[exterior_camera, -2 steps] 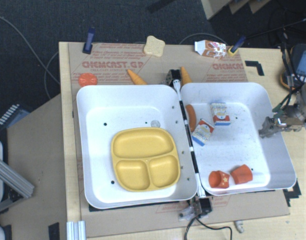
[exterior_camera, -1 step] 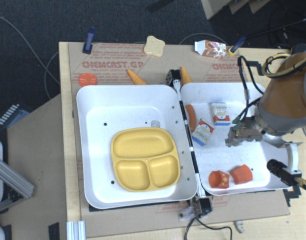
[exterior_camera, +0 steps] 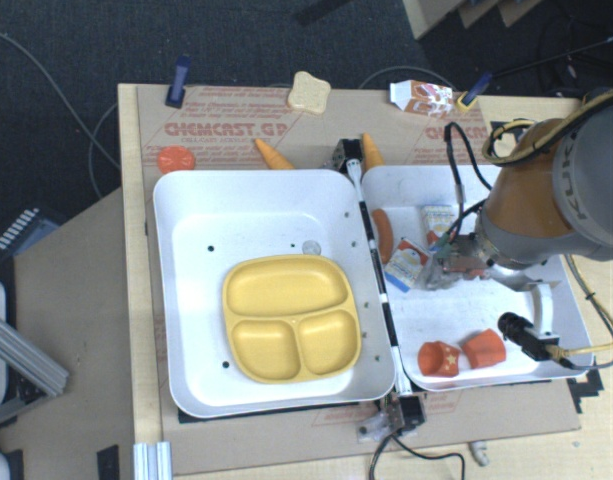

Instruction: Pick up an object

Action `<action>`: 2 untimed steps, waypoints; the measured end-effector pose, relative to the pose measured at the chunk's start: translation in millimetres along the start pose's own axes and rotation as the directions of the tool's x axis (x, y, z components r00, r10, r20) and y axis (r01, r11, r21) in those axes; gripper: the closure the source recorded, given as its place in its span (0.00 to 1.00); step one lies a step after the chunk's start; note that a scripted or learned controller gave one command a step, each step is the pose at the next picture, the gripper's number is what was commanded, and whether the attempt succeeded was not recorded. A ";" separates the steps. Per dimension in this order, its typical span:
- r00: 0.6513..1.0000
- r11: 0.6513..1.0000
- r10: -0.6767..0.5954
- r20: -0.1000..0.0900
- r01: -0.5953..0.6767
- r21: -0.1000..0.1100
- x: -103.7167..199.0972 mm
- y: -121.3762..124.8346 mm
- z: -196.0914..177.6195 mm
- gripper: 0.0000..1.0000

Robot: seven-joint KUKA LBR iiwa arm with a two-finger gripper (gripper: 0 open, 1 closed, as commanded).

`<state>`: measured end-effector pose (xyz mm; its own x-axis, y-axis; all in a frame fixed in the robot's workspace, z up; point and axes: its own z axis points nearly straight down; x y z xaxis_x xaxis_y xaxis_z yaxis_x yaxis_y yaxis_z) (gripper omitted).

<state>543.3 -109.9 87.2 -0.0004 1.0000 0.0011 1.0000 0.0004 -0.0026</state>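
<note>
In the right bin (exterior_camera: 456, 338) my gripper (exterior_camera: 448, 265) reaches down from the right, with the orange band of the arm (exterior_camera: 531, 193) above it. Its tip sits among a crumpled red-and-white packet (exterior_camera: 406, 265) and a pale packet (exterior_camera: 438, 218) near the bin's upper left. A reddish sausage (exterior_camera: 383, 231) lies along the bin's left wall. Two red-orange pieces (exterior_camera: 439, 358) (exterior_camera: 484, 348) rest near the front edge, apart from the gripper. Nothing is visibly between the fingers.
The left bin (exterior_camera: 186, 268) holds a yellow three-part tray (exterior_camera: 289, 316) and a small grey disc (exterior_camera: 311, 249). Behind the bins lie a bread slice (exterior_camera: 308, 92), carrots (exterior_camera: 273, 155), an orange cap (exterior_camera: 173, 158), a blue clip (exterior_camera: 177, 80) and a wrapper (exterior_camera: 422, 96). Cables run at the right.
</note>
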 end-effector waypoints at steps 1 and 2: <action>1.000 1.000 0.000 0.002 0.000 -0.005 3.2 90.1 1.8 0.00; 1.000 1.000 0.001 0.002 -0.001 0.000 -47.8 33.1 2.6 0.00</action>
<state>576.4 -157.7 84.4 0.0010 1.0000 -0.0011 1.0000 -0.0010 -0.0026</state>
